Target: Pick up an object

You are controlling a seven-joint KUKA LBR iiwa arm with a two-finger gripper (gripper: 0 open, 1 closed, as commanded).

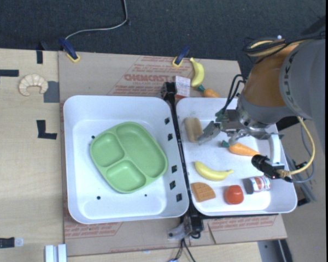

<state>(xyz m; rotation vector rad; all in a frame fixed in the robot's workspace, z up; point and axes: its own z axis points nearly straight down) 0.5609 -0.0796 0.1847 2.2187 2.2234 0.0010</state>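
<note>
The grey arm (287,81) with its orange band loomed highest, reaching over the right bin (279,203). Its gripper (212,131) hung with fingers spread apart, grasping nothing, just beside one tan bread roll (193,128). In that bin lay one carrot (242,149), one banana (212,171), one waffle-like biscuit (202,191), one tomato (234,195) and one small can (257,185). The left bin (76,146) held one green divided plate (128,156). A second banana (197,72) and one croissant (33,84) lay outside.
</note>
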